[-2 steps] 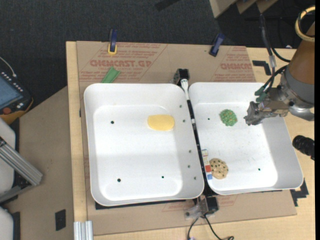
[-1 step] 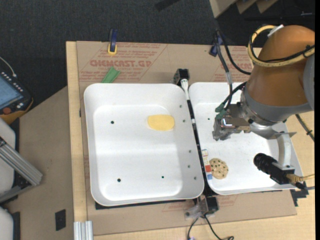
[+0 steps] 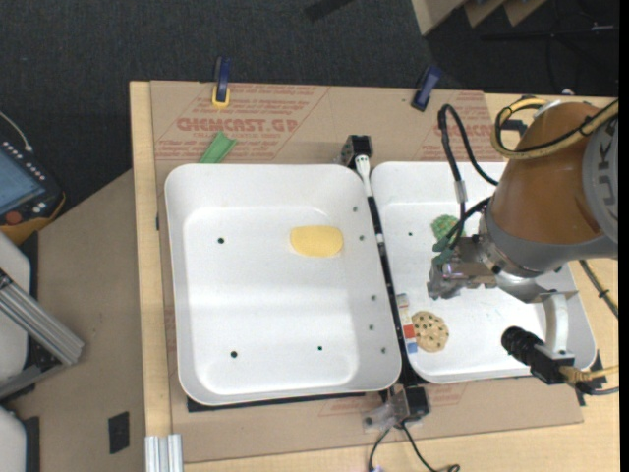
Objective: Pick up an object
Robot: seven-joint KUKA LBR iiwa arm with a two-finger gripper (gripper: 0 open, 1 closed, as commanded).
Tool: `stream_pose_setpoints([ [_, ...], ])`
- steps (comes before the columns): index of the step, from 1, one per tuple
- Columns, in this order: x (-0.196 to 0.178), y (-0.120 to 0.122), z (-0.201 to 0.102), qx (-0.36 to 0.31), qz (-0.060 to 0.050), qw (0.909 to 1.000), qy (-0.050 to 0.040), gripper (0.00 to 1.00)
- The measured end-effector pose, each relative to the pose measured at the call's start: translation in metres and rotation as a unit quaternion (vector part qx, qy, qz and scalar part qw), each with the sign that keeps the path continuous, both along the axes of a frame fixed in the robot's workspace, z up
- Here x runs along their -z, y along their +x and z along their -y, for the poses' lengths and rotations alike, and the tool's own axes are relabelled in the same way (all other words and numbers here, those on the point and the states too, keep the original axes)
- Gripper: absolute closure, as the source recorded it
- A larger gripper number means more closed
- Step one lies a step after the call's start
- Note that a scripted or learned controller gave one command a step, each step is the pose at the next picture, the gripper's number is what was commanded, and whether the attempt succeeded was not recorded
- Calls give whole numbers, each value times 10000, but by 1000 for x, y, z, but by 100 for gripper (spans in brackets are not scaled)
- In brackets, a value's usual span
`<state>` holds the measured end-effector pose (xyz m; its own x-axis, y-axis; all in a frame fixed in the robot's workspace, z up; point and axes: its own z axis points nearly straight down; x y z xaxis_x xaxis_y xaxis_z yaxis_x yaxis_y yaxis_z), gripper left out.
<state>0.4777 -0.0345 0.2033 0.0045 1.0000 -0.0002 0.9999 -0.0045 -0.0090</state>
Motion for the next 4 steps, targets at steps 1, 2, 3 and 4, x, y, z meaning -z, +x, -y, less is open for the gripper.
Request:
stream_pose_setpoints([
  [1,-113,3,-50,-59,110,9999,13,100],
  [2,-35,0,24,20,2,10000,-4,100],
  [3,3,0,105,17,21,10000,-3,100],
  [4,-52,35,15,-76,85,9999,12,100],
])
